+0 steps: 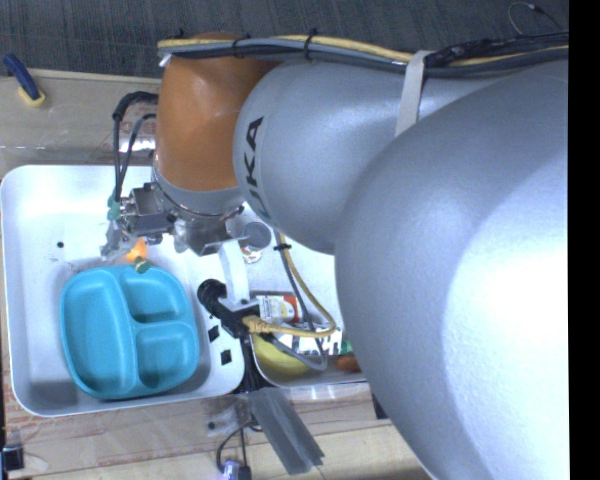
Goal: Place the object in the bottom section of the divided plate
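- On the arm (pixel 380 168), at about twelve o'clock in the camera view, we read dark letters "KA" on the grey shell just beside the orange band (pixel 202 118). They run sideways, and the start of the word is hidden by the curve of the shell.
- At about five o'clock from the plate (pixel 130 330), a packet (pixel 280 310) in the right bin carries red and white print, too small and too covered by cables for us to read.
- We can read no other text, number or sign on the bins, the plate or the bench.
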`<state>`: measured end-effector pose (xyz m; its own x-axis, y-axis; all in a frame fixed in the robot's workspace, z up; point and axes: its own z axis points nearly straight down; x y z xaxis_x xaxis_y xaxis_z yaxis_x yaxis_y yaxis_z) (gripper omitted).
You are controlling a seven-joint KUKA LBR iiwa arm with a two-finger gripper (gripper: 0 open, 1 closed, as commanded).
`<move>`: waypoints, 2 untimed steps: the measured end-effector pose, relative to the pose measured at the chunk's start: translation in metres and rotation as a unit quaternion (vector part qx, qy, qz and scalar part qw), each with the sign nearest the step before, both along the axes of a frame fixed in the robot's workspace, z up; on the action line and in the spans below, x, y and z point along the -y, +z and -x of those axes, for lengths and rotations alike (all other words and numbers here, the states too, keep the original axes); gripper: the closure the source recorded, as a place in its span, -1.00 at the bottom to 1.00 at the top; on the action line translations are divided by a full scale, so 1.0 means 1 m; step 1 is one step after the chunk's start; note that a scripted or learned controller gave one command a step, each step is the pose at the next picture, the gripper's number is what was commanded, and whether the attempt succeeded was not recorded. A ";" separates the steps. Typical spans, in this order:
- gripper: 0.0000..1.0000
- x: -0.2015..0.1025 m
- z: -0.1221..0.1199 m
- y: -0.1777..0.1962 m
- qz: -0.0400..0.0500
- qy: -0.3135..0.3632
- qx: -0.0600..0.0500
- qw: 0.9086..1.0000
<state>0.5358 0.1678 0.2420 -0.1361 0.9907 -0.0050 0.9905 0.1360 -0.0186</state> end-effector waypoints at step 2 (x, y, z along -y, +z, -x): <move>-1.00 -0.031 0.059 0.102 -0.001 -0.080 0.006 0.997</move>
<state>0.4767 0.1988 0.3445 0.0245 0.9997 -0.0043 0.9997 -0.0245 -0.0056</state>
